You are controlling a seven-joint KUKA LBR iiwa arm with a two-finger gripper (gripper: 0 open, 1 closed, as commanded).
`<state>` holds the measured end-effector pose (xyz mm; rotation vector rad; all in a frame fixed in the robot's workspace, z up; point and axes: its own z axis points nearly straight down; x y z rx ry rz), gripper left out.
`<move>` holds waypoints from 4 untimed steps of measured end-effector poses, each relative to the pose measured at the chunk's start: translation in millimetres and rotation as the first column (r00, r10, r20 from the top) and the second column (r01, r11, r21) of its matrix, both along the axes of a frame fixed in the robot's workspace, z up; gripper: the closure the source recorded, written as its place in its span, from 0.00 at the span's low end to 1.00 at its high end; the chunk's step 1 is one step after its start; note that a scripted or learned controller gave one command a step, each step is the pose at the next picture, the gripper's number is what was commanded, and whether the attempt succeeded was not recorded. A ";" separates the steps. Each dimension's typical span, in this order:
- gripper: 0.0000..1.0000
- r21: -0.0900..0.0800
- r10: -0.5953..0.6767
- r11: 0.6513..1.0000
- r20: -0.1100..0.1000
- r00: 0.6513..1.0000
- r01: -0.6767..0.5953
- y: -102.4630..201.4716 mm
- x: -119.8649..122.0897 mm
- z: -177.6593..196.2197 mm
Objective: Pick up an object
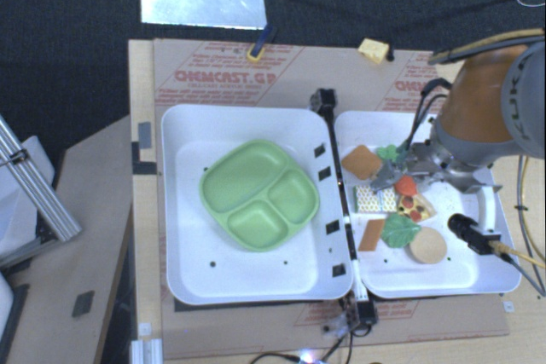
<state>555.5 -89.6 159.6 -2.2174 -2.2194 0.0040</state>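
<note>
The right bin [461,273] holds a cluster of toy food. A brown toast piece [362,160] lies at its upper left, with a small green piece [389,153] beside it. Below are a pale checked cracker [374,199], a red piece [407,185], a pizza slice [417,206], an orange-brown slab [371,234], a green leaf [398,230] and a tan round cookie [427,246]. My gripper [391,174] is down low among these, between the toast and the red piece, just above the cracker. Nothing is visibly held.
The left bin [183,268] holds a green divided plate [259,194]. A black divider [339,192] runs between the bins. The arm's grey and orange body [486,111] covers the right bin's upper right part. A yellow block [373,50] lies on the cardboard behind the bins.
</note>
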 end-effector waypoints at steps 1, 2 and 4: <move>0.00 0.000 -0.001 1.000 0.004 1.000 0.001 3.0 -3.8 -41.5; 0.00 0.000 0.001 1.000 0.016 1.000 -0.001 3.2 1.0 -68.7; 1.00 -0.003 0.002 1.000 0.013 1.000 -0.002 -7.2 12.0 3.2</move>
